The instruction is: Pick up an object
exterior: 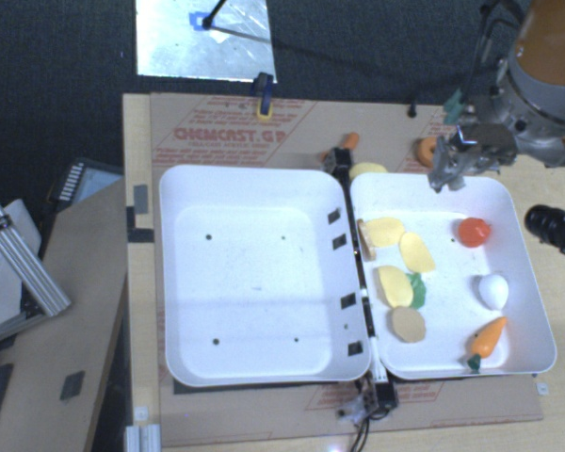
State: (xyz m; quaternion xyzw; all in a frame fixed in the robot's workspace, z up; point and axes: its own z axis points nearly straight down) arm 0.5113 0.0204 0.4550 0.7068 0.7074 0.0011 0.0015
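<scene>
From above, the end effector (pixel 449 169) hangs over the far edge of the right bin (pixel 523 281); whether it is open or closed I cannot tell. The red tomato (pixel 473 232), white egg (pixel 492 291) and carrot (pixel 487 337) lie in that bin.

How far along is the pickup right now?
Nothing looks picked yet. The gripper hangs over the right bin's far edge. The tomato, egg and carrot lie in that bin. Reaching, grasping and lifting remain.
</scene>
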